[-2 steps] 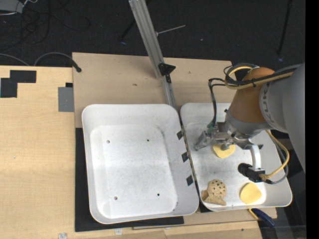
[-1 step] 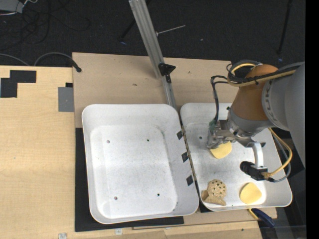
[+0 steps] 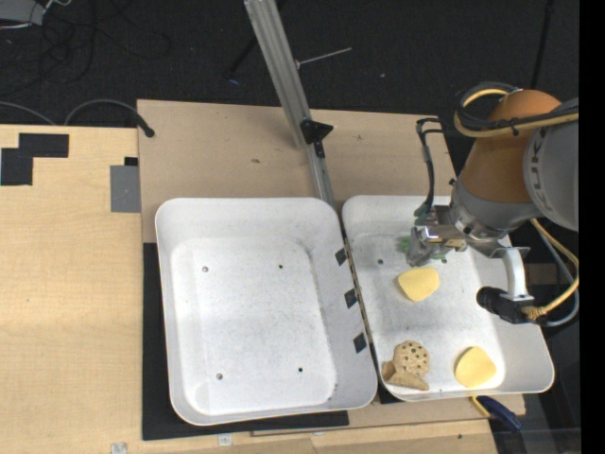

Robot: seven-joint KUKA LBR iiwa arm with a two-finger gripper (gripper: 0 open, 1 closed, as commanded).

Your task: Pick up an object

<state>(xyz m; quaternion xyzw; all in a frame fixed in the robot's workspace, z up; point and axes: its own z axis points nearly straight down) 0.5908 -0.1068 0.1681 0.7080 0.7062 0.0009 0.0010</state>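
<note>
Green object (image 3: 412,245), small, partly hidden beneath metal end effector (image 3: 427,239), its grip state unclear.

Your left bin (image 3: 248,310) lies open to reach across its whole floor. In the right bin (image 3: 373,218) the arm (image 3: 506,173) blocks the 1 o'clock corner. 3 obstacles sit there: a yellow piece (image 3: 418,284) at centre, a second yellow piece (image 3: 475,367) at 5 o'clock, and a cookie (image 3: 408,363) at 7 o'clock. A free lane runs between them. A slanted metal rail (image 3: 284,83) crosses above the bins at 12 o'clock.
</note>
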